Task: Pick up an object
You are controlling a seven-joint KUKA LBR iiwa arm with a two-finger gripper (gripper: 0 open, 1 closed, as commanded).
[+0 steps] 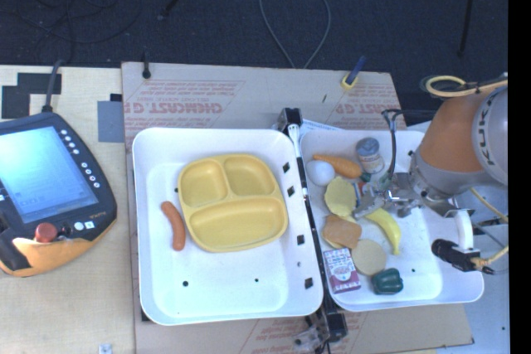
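The claw [383, 199] is low in the right bin [440, 282], down among the toy food. It sits just beside the top of the banana [387, 228] and the round green slice [339, 196]. I cannot tell if it is spread or pressed together, because it is small and dark and mixed up with the things around it. I see nothing held in it, so I think it is reaching for a pick and has not got one yet.

Now from the left. A tablet [48, 178] lies on the bench [83, 294], well away from the bins. The left bin [162, 294] holds a yellow tray [234, 203] with three parts, and a little sausage [174, 225] lies just beside it.

In the right bin the food is packed close. There is a white egg [320, 172], a carrot [336, 165], a small jar [368, 152], a brown bread piece [342, 230], a pale round cookie [370, 256], a red and white packet [341, 269] and a green pepper [387, 283]. The banana is the closest thing for the claw to take. The things are so near each other that the claw may bump one while grabbing another.
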